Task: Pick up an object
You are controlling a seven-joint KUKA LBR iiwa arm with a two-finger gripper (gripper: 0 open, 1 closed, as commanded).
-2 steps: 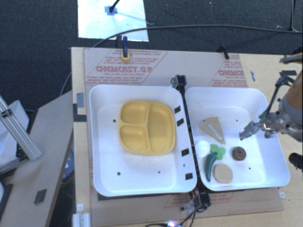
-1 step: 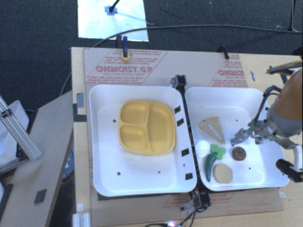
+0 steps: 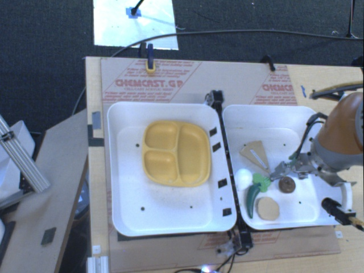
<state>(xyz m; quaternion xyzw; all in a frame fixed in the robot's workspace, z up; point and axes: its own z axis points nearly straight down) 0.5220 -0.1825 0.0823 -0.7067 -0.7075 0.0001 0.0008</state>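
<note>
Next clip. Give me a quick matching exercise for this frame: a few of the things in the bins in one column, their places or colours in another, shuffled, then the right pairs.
Things:
1. divided plate
2. round tan disc
3. small brown disc
4. white ball

Places and colours:
A. in the right bin, against its left wall
B. yellow, in the middle of the left bin
C. nearest the front edge of the right bin
D. dark, just below the claw

Pairs: 1-B, 2-C, 3-D, 4-A
</note>
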